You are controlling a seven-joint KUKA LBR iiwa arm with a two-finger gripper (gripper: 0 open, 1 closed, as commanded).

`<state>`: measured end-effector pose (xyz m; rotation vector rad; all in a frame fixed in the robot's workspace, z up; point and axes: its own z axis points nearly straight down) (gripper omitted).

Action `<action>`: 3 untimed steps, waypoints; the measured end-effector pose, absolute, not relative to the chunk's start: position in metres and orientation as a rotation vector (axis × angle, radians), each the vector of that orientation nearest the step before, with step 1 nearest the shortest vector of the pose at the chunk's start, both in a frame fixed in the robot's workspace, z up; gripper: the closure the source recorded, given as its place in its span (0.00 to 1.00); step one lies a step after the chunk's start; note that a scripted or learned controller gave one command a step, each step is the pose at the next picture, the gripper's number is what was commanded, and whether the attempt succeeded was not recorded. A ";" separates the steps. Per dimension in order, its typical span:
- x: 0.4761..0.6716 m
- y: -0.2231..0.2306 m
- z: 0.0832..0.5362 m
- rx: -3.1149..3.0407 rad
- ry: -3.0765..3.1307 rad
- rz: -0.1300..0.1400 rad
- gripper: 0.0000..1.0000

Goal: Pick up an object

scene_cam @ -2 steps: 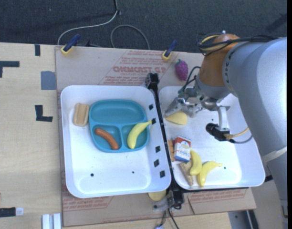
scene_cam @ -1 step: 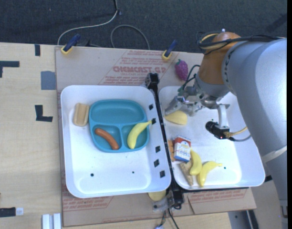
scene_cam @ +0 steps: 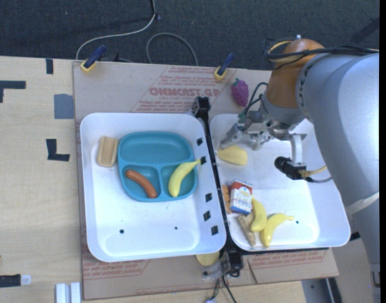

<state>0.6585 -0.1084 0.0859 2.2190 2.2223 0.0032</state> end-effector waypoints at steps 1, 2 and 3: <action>0.640 -0.102 0.086 2.218 2.219 0.001 0.00; 0.644 -0.106 0.103 2.211 2.208 0.006 1.00; 0.583 -0.063 0.225 2.216 2.224 0.006 1.00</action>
